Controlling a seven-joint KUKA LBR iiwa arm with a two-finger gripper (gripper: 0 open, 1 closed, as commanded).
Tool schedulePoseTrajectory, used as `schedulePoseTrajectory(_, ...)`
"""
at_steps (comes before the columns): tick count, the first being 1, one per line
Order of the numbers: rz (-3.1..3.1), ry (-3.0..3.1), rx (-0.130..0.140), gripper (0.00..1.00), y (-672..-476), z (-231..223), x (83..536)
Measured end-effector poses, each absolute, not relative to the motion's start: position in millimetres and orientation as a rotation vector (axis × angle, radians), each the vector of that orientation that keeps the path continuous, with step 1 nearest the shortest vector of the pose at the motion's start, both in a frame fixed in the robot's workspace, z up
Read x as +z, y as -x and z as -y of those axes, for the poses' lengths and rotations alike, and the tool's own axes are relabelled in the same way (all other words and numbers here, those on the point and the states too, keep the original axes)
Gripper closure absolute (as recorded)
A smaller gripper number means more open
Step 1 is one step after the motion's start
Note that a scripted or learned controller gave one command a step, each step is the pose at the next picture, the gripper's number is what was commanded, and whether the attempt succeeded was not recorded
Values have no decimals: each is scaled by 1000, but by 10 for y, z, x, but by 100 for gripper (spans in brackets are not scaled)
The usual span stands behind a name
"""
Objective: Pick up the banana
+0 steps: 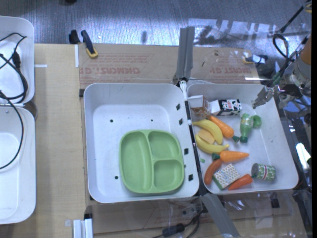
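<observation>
Two yellow bananas lie in the right bin [277,148], near its left wall. One banana [210,129] slants down to the right, and the other [210,146] curves just below it. An orange carrot [222,125] touches the upper banana's right side. My gripper [270,99] hangs over the bin's far right corner, well to the right of and above the bananas. It is open, with nothing between its fingers.
The right bin also holds a milk carton [226,106], a green bottle [246,126], more carrots [233,156], a small printed box [226,176] and a can [263,171]. The left bin [99,133] holds a green divided plate [151,161].
</observation>
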State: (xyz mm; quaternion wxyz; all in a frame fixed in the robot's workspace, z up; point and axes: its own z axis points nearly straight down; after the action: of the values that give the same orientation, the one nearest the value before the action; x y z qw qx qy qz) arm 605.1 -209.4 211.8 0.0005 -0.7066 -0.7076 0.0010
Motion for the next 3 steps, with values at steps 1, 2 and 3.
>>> schedulePoseTrajectory(1, 1831, 2551, 5, 0, -6259, 1516, 1855)
schedulePoseTrajectory(2, 1891, 2507, 5, 0, -5611, 738, 1908)
schedulePoseTrajectory(3, 1754, 2604, 7, 0, -5291, 285, 1905)
